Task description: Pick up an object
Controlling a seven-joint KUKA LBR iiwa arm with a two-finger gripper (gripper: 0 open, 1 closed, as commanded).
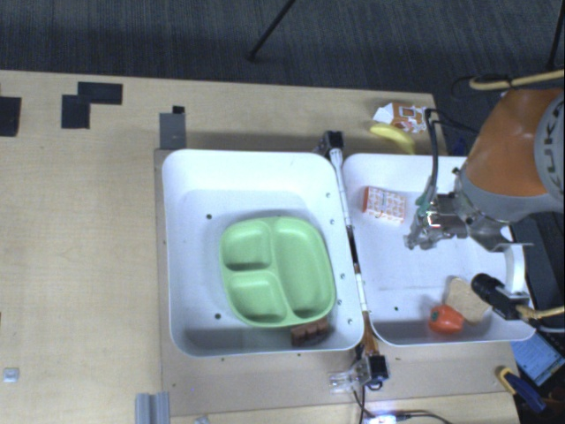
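My gripper (425, 234) hangs over the middle of the right bin (388, 272), with bare white floor under it. A small white box with an orange pattern (384, 203) lies a little to its upper left. At the bin's front right, a tan bread-like piece (461, 298) rests beside a red-orange pepper-like toy (447, 320), below and to the right of the gripper. In the left bin (190, 237) a green divided plate (275, 270) lies flat, and a small brown item (309, 332) sits at its front edge.
A yellow banana (391, 134) and a small packet (402, 114) lie on the bench behind the right bin. A ridge (347, 237) separates the two bins. Black flat shapes (88, 102) mark the bench at the far left.
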